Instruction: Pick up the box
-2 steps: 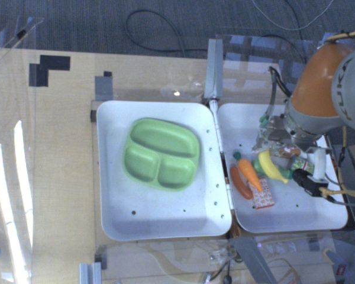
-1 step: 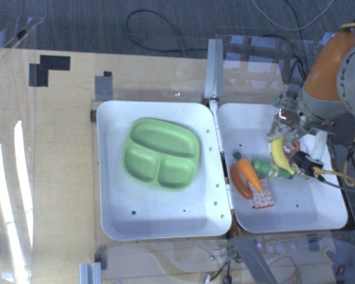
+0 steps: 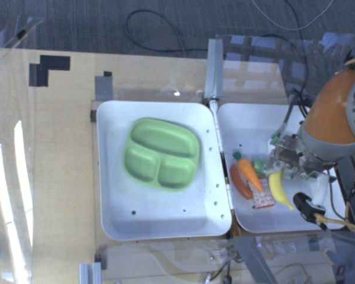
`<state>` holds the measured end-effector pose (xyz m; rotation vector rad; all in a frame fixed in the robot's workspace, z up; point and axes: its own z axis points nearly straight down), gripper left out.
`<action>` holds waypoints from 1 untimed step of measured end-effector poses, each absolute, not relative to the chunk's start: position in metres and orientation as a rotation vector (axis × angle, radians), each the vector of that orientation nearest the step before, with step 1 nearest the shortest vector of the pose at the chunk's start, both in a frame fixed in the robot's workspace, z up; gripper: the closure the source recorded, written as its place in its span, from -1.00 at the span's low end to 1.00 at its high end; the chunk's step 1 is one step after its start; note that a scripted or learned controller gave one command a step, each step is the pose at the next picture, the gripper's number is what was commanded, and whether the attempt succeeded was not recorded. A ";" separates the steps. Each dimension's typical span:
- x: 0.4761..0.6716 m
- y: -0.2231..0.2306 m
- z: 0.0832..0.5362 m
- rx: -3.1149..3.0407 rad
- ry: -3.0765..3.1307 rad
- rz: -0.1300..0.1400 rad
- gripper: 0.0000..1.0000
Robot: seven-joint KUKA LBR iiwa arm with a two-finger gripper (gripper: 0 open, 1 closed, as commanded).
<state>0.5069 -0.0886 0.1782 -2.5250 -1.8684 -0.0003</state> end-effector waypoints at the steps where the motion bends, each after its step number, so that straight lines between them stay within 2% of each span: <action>1: 0.500 -0.098 0.176 -2.608 -1.752 -0.003 1.00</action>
